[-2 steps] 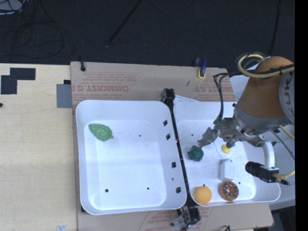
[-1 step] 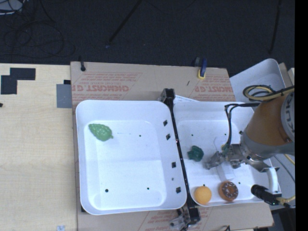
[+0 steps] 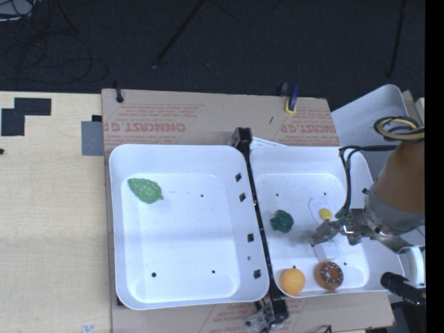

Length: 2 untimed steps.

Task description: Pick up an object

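Objects for picking lie in both bins: a light green leafy piece (image 3: 145, 189) sits in the left bin (image 3: 125, 269) toward ten o'clock of its floor, well apart from everything else. In the right bin (image 3: 305, 159), a dark green lump (image 3: 282, 220) rests near the divider at about nine o'clock, an orange ball (image 3: 293, 281) sits at seven o'clock against the near wall, and a brown sprinkled donut (image 3: 329, 275) lies just beside the ball at six o'clock. A small yellow piece (image 3: 325, 214) shows near the middle of that bin, partly masked by the tool; what it is I cannot make out. Arm enters from three o'clock, orange band (image 3: 408, 175) above the wrist. Gripper (image 3: 325, 234) hangs low over the right bin's floor, between the yellow piece and the donut, with the dark green lump off toward its nine o'clock. Fingers read as a grey blur against the white floor; whether spread or pressed together I cannot tell, and nothing is seen pinched between them. Judgement on progress: approach made, tool down in the bin near three candidates, but no grasp confirmed and nothing raised. Left to do: settle on one item (yellow piece or donut look closest), close on it, lift clear of the bin.
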Available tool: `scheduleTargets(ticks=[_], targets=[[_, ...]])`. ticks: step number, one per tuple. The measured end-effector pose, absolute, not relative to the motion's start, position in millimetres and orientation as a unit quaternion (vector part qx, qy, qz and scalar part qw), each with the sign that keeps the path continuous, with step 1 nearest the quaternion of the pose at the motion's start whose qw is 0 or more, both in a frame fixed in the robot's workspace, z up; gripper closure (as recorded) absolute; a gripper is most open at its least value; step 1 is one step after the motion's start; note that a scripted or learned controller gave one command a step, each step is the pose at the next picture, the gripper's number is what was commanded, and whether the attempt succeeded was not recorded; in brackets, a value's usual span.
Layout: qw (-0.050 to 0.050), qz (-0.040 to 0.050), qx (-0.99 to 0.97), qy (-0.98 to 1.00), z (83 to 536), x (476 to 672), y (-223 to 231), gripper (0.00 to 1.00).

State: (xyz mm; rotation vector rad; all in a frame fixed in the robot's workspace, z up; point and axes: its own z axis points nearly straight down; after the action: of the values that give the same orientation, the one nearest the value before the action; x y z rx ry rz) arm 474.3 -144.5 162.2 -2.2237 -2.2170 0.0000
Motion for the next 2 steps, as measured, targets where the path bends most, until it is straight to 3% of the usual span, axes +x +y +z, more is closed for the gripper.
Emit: scheduleTargets(ticks=[1,2], targets=[[-0.006,-0.0007,-0.709,-0.705,271.9,476.7,-218.2,0.0],[-0.008,-0.0035,-0.706,-0.708,484.6,476.6,-207.5,0.0]])
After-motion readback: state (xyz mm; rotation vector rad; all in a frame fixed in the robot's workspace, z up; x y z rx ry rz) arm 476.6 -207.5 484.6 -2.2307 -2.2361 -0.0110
